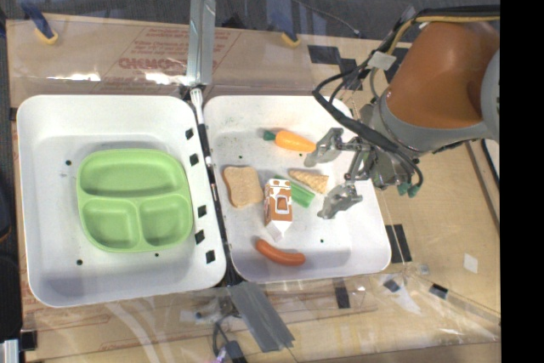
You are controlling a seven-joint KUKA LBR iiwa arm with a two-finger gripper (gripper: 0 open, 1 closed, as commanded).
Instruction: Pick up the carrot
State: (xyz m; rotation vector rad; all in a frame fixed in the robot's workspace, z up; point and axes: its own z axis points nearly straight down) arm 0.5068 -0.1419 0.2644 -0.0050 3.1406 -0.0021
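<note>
An orange carrot [291,140] with a green top lies in the right bin [365,244], toward its far side. My gripper [333,176] hovers over the bin's right half, open, one fingertip near the carrot's right end and the other lower down. Nothing sits between the fingers [324,147]. The carrot is just left of the upper finger, apart from it.
The right bin also holds a slice of bread [242,185], a wedge of cheese [309,180], a small carton [279,201], a green piece [301,195] and a sausage [280,252]. A green divided plate [133,198] sits in the left bin [51,268].
</note>
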